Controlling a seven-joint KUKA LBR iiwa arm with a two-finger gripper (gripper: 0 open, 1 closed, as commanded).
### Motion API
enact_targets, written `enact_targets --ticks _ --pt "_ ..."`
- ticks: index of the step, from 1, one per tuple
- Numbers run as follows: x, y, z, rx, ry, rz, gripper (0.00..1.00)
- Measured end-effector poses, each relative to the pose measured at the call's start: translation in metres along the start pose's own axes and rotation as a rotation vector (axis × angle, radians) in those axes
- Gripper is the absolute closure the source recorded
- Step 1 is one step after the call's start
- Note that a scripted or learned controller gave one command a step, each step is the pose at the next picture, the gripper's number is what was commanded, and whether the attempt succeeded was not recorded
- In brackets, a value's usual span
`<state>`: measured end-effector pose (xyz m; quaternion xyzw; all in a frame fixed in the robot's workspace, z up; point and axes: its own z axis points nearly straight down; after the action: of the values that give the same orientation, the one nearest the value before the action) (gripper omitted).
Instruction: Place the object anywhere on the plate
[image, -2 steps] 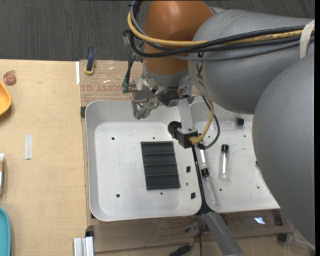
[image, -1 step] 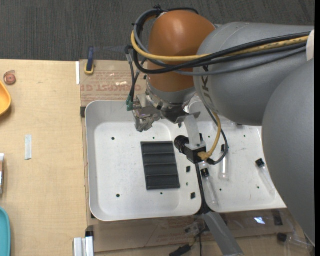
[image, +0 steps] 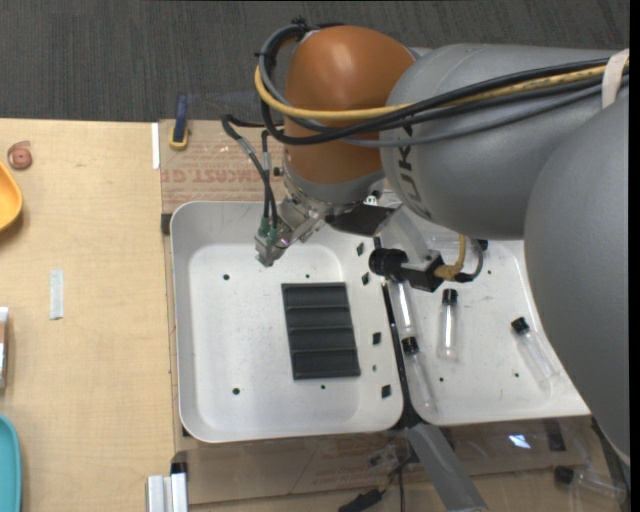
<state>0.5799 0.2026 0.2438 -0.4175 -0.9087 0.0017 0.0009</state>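
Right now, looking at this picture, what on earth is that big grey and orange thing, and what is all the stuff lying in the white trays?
The big grey and orange shape is a robot arm, seen from a camera fixed above the bench and looking down at a slant. The arm comes in from the right side of the picture. Its small tool end, the gripper, hangs over the far edge of the left bin; I can't make out anything held in it. In that bin lies a black ribbed plate. The right bin holds several clear tubes with dark caps. The bins sit side by side on a bench of pale wood.
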Motion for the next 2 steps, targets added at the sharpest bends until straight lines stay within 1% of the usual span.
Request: enact_targets --ticks 1,2 --pt "0.026 -0.016 -0.023 0.000 0.000 0.168 1.00" --pt "0.020 0.000 0.024 0.001 -0.001 0.181 1.00"
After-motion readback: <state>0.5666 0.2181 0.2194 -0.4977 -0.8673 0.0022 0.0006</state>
